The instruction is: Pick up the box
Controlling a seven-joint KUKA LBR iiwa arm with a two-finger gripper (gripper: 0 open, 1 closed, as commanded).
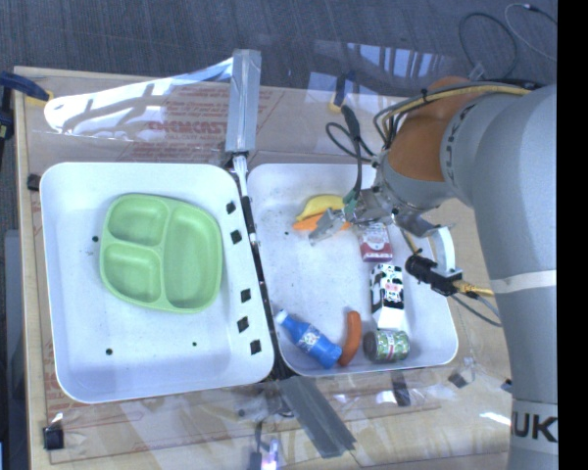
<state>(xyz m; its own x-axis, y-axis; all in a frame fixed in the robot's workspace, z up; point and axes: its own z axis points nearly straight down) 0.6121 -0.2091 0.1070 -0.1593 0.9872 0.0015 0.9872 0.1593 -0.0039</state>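
I see the gripper (365, 210) above the box (376, 243); a banana (321, 206) lies just left, a carton (388, 297) just below. Jaw opening: I cannot tell.

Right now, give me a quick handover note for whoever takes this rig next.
Gripper: low in the right bin, near its far side; finger state can't be made out.
Box, small and red: lying on the bin floor just below the gripper, not seen lifted.
Nearby: banana, cow-print carton, blue bottle, sausage, green can. Green plate in the left bin.
Done: approach. Left: grasp and lift the box.
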